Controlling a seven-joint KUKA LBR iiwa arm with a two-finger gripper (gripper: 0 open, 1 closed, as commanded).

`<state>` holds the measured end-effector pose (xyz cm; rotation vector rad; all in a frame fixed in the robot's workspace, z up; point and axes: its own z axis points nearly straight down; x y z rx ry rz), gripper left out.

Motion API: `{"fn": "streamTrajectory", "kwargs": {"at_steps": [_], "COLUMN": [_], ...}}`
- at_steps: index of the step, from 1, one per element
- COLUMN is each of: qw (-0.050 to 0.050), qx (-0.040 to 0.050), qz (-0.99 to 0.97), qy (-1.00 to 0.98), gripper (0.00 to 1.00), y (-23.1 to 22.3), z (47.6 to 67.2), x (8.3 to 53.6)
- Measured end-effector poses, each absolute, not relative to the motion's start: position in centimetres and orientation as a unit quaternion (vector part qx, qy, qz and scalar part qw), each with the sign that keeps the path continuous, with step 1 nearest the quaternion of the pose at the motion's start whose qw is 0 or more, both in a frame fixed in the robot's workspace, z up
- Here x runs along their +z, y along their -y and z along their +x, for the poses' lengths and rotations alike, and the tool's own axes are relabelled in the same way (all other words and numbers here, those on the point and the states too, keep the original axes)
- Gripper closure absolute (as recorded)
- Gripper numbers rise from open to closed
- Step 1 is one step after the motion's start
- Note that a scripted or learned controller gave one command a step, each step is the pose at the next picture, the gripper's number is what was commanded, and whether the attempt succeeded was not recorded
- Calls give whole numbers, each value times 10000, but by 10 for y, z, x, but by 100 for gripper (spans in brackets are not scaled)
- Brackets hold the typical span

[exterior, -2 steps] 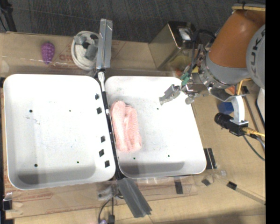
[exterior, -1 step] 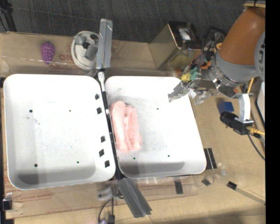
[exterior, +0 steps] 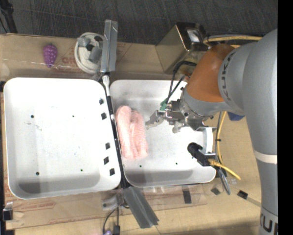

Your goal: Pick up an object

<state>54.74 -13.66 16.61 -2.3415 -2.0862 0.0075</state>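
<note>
Right bin (exterior: 161, 153): holds one pink soft bundle (exterior: 131, 133), lying against the bin's wall next to the left bin (exterior: 53, 131). The tool (exterior: 153, 119) is over the right bin's floor. The bundle sits just beside the tool tip, on the side away from the arm (exterior: 210, 77), and most of it lies toward the near edge of the view from the tip. Contact between tip and bundle is unclear. I can't tell whether the tool is open or closed, and nothing is visibly gripped.

Left bin: further out past the bundle from the tool, across the shared rim with its small black tabs (exterior: 107, 146).

Around, on the bench (exterior: 24, 43): a grey bar (exterior: 109, 40) stands beyond the rim between the bins, far side from the tool. A white coil (exterior: 87, 53) is just beside the bar, and a purple grape-like thing (exterior: 50, 54) is further out, well apart from the tool. A brown box (exterior: 178, 43) sits behind the arm's orange band. Nothing lies between tool and bundle.

Bundle: long axis runs along the bin wall, far-to-near in view, roughly crosswise to the tool's reach; its near end tilts slightly toward the bin's middle.
</note>
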Motion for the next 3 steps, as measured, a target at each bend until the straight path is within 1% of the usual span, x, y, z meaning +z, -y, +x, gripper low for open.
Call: {"fn": "streamTrajectory", "kwargs": {"at_steps": [1,2,3], "qw": [18,18,18], "qx": [13,14,-5], "qz": [-7174,-7017,-8836], "qy": [6967,7125,4683], "gripper": [0,0,0], "y": [88,108,137], "z": [574,570,505], "x": [193,95,93]}}
